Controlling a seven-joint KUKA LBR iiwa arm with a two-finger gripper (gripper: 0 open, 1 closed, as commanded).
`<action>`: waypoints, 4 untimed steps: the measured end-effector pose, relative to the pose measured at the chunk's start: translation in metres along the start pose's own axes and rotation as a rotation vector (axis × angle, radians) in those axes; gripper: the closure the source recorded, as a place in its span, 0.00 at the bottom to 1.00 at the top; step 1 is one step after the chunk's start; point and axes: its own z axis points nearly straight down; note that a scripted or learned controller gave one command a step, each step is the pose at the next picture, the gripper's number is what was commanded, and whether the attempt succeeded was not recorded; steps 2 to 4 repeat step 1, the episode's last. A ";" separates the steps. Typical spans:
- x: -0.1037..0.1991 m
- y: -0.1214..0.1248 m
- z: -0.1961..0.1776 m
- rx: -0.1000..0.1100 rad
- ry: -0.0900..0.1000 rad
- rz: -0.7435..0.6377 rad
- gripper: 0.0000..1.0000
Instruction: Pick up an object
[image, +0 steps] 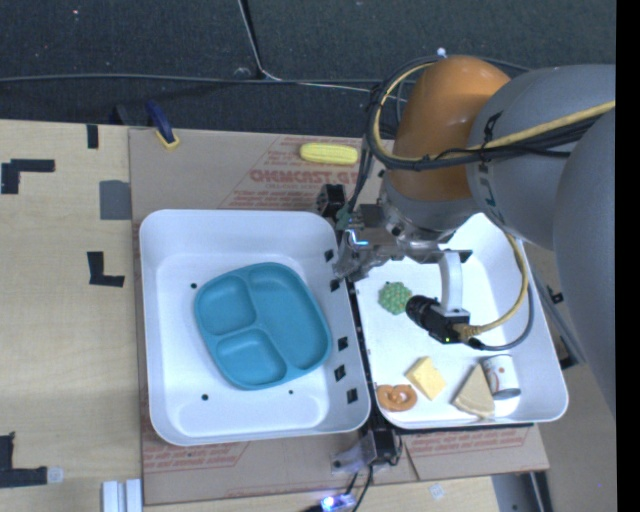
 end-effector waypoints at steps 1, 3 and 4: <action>0.043 0.001 0.023 0.002 -0.001 0.002 1.00; 0.043 0.001 0.023 0.002 -0.001 0.002 1.00; 0.043 0.001 0.023 0.002 -0.001 0.002 1.00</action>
